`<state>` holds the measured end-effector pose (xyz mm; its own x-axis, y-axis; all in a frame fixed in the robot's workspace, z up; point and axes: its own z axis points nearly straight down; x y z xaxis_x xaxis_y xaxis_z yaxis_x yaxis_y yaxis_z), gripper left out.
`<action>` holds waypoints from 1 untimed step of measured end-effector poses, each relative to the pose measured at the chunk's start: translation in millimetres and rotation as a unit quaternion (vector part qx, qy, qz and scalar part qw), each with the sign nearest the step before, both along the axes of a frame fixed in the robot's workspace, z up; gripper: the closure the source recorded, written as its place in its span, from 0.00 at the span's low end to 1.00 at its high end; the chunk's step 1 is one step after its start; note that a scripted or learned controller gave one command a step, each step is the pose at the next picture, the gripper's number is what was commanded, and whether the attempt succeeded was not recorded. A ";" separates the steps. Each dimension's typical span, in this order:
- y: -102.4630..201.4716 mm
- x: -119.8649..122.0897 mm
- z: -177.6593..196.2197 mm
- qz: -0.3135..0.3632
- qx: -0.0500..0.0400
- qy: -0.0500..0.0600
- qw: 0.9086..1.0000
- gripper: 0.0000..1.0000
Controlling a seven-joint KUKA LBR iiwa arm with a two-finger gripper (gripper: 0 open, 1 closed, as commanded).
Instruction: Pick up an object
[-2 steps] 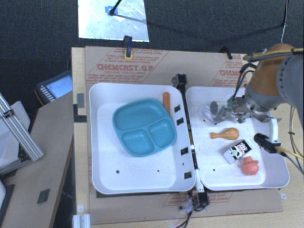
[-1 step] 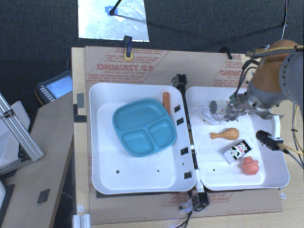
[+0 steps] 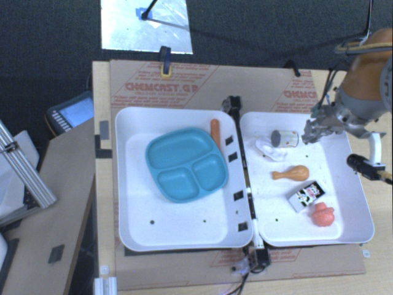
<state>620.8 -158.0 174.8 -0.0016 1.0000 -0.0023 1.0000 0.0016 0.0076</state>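
Note:
My gripper (image 3: 311, 134) hangs over the far part of the right bin (image 3: 356, 226), just right of a small grey cylinder (image 3: 285, 139) lying on its side. A crumpled white piece (image 3: 270, 149) lies beside the cylinder. Nearer the front are a tan drumstick-shaped toy (image 3: 292, 174), a black-and-white box (image 3: 306, 195) and a red toy (image 3: 322, 214). Nothing shows between the fingers.
The left bin (image 3: 135, 226) holds a blue three-section plate (image 3: 186, 163) and an orange stick (image 3: 215, 131) at its far right edge. A black clip-lined divider (image 3: 241, 165) runs between the bins.

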 end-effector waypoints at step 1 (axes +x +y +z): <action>1.8 1.6 44.3 0.001 0.000 0.000 1.000 1.00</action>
